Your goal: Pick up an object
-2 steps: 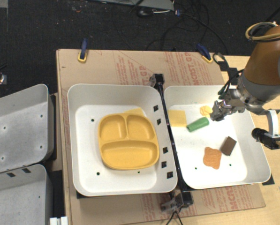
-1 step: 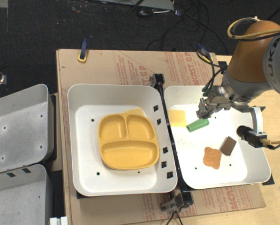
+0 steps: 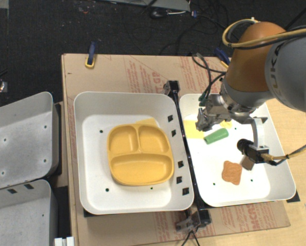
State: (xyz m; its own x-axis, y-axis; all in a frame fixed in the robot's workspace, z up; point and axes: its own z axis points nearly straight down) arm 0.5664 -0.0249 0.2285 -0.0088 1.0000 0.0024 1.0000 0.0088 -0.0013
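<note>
Camera view, green block (image 3: 216,136) just beside end effector (image 3: 204,121), right bin (image 3: 281,186).

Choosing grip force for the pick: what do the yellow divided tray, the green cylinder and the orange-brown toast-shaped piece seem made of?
Yellow divided tray: likely moulded plastic, smooth with soft sheen. Green cylinder: probably plastic, even colour. Orange-brown toast-shaped piece: matte, possibly foam or rubber; unclear.

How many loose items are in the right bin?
3: a green block near the middle, an orange piece nearer the front, a yellow item at left. The arm may hide more.
</note>
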